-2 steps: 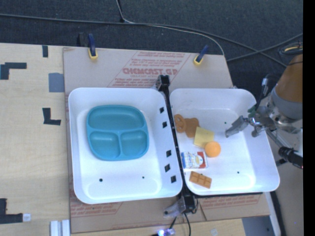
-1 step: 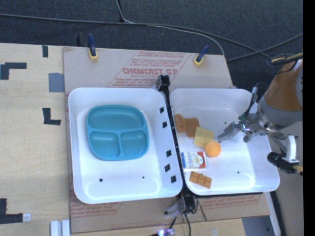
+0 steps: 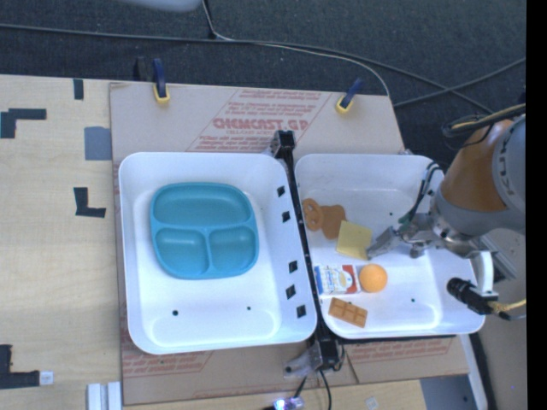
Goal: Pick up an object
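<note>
The right bin holds several small objects along its left side. These are a brown pretzel-like piece, a yellow block, an orange ball, a small white carton and a brown waffle-like bar. My gripper reaches in from the right and sits low in the right bin. Its tip is just right of the yellow block and above the orange ball. Nothing shows in its grip.
A blue divided plate lies in the left bin. The black divider runs between the bins. Two clamps sit on the cardboard's far edge, and cables cross the dark floor behind.
</note>
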You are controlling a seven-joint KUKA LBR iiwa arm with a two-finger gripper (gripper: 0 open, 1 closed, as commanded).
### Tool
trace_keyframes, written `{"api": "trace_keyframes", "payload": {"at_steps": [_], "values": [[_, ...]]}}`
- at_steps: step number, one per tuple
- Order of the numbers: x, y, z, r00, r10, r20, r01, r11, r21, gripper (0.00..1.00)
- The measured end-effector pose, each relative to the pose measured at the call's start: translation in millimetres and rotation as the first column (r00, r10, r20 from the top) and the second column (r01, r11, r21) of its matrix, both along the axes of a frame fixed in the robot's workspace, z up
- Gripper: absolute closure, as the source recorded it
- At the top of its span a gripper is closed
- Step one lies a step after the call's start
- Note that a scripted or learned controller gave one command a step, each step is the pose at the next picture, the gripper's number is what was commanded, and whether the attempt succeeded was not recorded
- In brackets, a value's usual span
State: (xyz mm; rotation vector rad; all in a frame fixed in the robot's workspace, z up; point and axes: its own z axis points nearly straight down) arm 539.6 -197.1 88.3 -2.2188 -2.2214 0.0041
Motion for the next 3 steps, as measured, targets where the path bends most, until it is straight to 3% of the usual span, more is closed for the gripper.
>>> {"api": "trace_keyframes", "payload": {"at_steps": [1, 3], "values": [[0.8, 0.1, 13.0, 1.000, 0.000, 0.002, 0.000, 1.000, 0.000, 1.00], [1.3, -8.0, 120.3, 1.000, 0.000, 0.006, 0.000, 1.000, -0.001, 1.00]]}}
